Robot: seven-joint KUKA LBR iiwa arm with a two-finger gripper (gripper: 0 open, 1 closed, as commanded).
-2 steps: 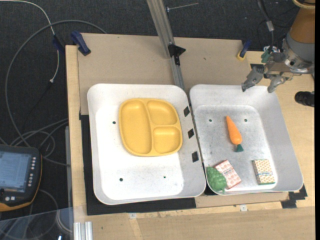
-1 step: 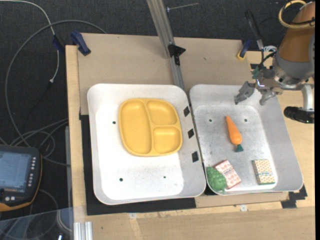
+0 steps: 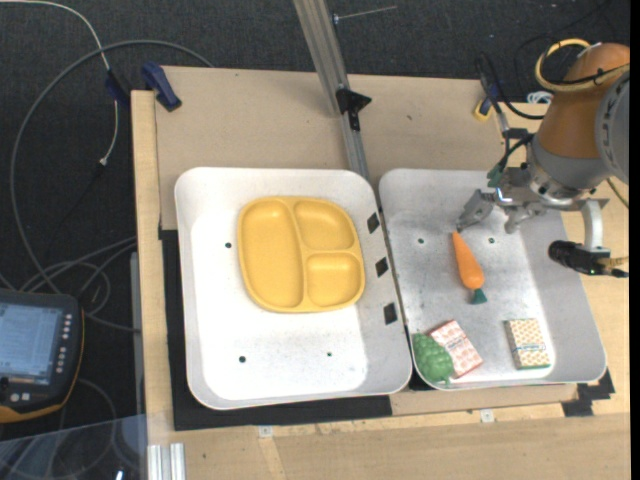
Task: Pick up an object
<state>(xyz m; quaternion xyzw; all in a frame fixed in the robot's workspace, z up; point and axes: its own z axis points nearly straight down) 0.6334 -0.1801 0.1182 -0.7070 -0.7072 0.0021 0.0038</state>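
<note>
Near edge of right bin: 3 small things lie along the near edge of the right bin (image 3: pixel 560 298). A green toy (image 3: pixel 430 358) sits in the near left corner, touching a red and white packet (image 3: pixel 458 347) just to its right. A small cream carton (image 3: pixel 526 343) lies apart from them, toward the near right corner.
Carrot: a toy carrot (image 3: pixel 467 264), orange with a green stub at its near end, lies about mid-bin on the speckled floor, pointing roughly from far to near. Nothing touches it.
Gripper: the gripper (image 3: pixel 497 218) hangs over the far part of the right bin, just beyond the carrot's far tip. Its 2 fingers (image 3: pixel 472 214) are spread apart with nothing between them.
Arm: the grey arm (image 3: pixel 578 133) with its orange band comes in over the far right corner of the right bin.
Left bin: the left bin (image 3: pixel 210 298) holds 1 yellow plate (image 3: pixel 300 253) with 3 compartments, set toward the far right of the bin, flat on the floor.
Bench: both bins rest side by side on the bench (image 3: pixel 250 118), touching along their shared edge, where black clips (image 3: pixel 381 266) show. A metal post (image 3: pixel 325 38) rises from the far edge behind that seam. A blue clamp (image 3: pixel 160 86) sits at the bench's far left corner.
Off the bench: a handheld control screen (image 3: pixel 35 348) lies on the dark floor to the left, with cables (image 3: pixel 60 168) trailing nearby.
</note>
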